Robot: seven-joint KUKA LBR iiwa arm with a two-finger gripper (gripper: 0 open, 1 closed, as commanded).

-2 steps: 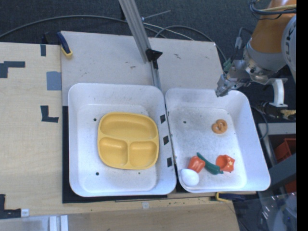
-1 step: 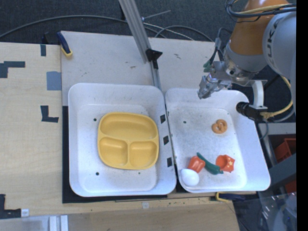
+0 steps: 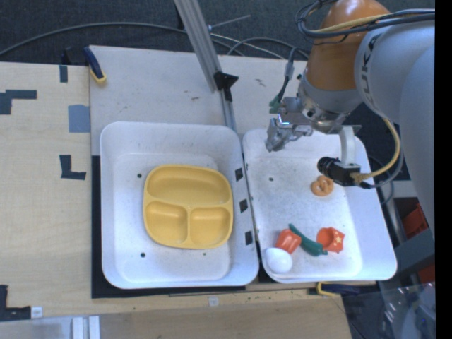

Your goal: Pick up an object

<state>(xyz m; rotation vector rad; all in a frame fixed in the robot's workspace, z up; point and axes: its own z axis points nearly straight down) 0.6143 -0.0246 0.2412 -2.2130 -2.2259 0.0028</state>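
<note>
White bins side by side: left bin holds a yellow three-compartment plate, well left of and below the fingers; right bin has the grey arm's gripper hovering over its upper-left corner, nothing between the fingers, can't tell if they're open or closed. Below-right of the fingers sits a small tan toy; farther down, well apart, a green piece between two orange-red toys, and, with a white egg touching the left one.

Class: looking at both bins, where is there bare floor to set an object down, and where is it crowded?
Right bin: bare middle, between gripper and toys. Left bin: bare margins around yellow tray. Crowded: right bin's near edge.
</note>
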